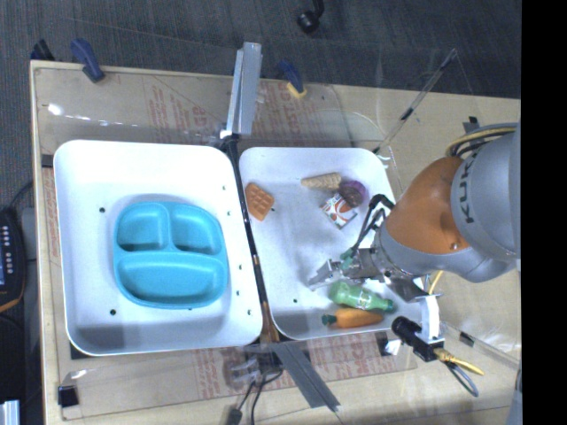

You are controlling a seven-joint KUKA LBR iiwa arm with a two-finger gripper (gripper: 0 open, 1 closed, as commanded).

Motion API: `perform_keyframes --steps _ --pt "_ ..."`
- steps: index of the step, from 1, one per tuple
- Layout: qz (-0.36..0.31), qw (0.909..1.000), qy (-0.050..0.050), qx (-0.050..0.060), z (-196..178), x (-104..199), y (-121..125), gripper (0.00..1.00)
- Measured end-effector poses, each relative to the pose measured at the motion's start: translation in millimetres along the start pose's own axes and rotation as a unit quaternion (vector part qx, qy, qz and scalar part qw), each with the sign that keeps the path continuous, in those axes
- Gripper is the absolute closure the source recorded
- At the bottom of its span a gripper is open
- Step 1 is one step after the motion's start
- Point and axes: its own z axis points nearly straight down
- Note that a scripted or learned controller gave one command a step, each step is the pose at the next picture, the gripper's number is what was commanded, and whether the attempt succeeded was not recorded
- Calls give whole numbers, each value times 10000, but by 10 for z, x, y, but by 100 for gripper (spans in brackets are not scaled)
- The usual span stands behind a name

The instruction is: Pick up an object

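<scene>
We see the arm point(443, 215) reaching in from the right, bent low over the right bin point(292, 237), its hand point(341, 268) down near the bin's front-right part; whether it is apart or together we cannot tell. Just in front of the hand a green bottle point(361, 297) lies lengthwise left to right, with a carrot point(354, 319) parallel beyond it against the bin's front wall. Left of the hand the floor lies open toward a waffle point(259, 200).
</scene>
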Motion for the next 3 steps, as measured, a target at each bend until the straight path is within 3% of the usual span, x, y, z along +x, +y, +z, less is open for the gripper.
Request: perform_keyframes --steps 1,2,3 --pt "-39 10000 -13 -15 -104 3 22 100" --pt "-39 10000 -14 -16 -105 3 22 0" --pt "-1 10000 6 28 20 -2 465 0"
